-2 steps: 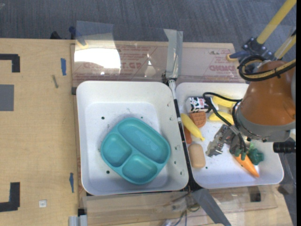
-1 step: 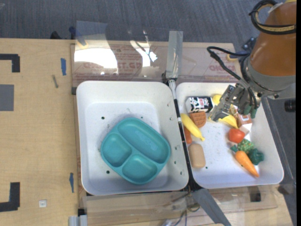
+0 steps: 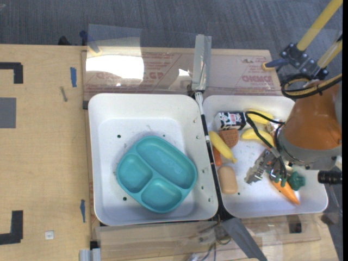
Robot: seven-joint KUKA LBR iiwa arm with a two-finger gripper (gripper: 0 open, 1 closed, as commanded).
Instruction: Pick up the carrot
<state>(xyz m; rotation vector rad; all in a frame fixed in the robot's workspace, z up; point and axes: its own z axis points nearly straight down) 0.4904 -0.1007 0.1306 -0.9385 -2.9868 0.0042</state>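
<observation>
In the camera view, the grey arm with its orange band (image 3: pixel 312 125) is reaching in from the right over the right white bin (image 3: pixel 315 204). Its metal gripper (image 3: pixel 265 167) is hanging low above the bin floor; whether it is clenched or released, I cannot tell. The orange carrot with a green top (image 3: pixel 288 189) is lying just right of the gripper, toward the near right corner. A yellow banana (image 3: pixel 222 145) and a tan bread roll (image 3: pixel 227 179) are sitting by the left wall. A teal divided plate (image 3: pixel 156 173) is resting in the left white bin (image 3: pixel 103 162).
</observation>
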